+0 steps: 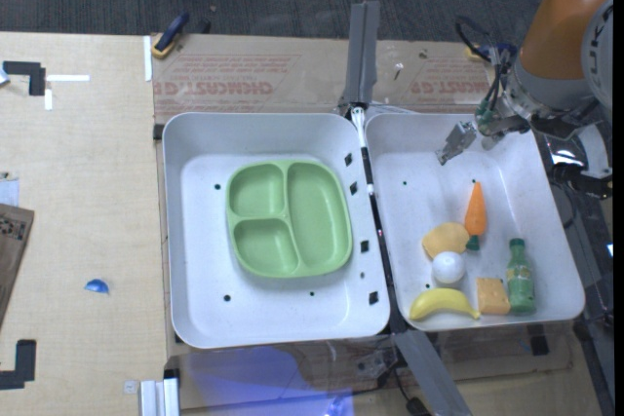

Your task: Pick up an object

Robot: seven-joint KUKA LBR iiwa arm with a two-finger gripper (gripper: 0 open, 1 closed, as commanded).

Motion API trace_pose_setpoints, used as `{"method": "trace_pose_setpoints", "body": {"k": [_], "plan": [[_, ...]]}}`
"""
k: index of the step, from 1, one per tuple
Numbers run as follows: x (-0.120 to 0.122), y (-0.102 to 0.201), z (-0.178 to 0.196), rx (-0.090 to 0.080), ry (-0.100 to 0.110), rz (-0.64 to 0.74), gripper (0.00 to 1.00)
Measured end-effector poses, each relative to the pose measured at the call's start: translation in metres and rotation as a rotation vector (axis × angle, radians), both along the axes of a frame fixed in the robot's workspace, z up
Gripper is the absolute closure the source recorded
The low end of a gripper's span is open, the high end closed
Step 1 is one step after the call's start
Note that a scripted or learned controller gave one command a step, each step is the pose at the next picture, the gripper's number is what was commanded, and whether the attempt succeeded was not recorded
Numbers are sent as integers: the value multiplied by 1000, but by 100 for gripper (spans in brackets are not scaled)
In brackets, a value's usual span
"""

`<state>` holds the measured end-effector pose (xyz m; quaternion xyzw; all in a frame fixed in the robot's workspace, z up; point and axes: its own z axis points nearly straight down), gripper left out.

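- Nearest the camera, a banana (444, 305) lies at the right bin's (409, 200) front edge, beside a cheese cube (492, 296) and green bottle (520, 277).
- Wooden bench (73, 209) bears both bins; a green tray (290, 217) sits in the left bin (190, 229).
- Gripper (458, 143) hovers over the right bin's far end, its fingers spread and holding nothing.

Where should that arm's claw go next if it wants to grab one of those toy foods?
Probably down and toward the near side of the right bin, onto the carrot. The gripper hangs over the bin's bare far end holding nothing, and the carrot is the closest item, lying a bit apart from the rest.
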<state>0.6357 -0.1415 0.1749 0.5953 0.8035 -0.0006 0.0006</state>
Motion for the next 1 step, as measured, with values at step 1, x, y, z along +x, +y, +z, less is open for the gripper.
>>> {"method": "trace_pose_setpoints", "body": {"k": [1], "plan": [[23,0,2,-1,-1,-11,0]]}}
